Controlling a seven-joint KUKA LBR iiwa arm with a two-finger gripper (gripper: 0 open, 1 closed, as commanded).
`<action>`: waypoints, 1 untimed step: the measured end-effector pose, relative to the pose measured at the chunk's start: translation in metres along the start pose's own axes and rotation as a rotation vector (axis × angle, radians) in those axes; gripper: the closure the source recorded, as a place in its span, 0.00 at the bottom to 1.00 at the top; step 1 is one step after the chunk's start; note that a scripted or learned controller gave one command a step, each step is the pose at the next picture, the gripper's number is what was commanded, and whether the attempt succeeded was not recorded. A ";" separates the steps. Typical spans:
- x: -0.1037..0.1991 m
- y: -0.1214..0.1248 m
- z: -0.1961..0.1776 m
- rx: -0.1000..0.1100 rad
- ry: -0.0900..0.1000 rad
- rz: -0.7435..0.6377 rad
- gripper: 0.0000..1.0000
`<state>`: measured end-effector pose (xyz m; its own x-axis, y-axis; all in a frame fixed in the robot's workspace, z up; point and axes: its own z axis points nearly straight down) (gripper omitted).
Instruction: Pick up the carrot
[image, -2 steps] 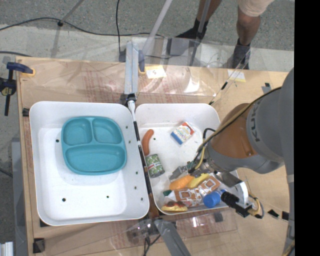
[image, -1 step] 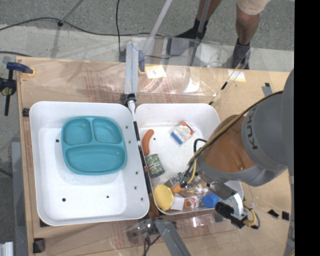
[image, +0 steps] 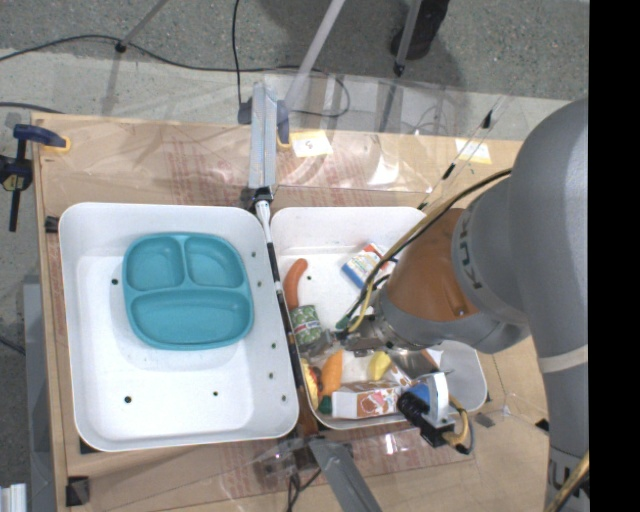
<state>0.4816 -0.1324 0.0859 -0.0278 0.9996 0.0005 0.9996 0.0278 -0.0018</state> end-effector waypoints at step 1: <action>-0.001 0.000 -0.011 0.002 0.002 -0.002 1.00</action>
<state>0.4815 -0.1332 0.0965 -0.0299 0.9995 0.0024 0.9995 0.0299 -0.0034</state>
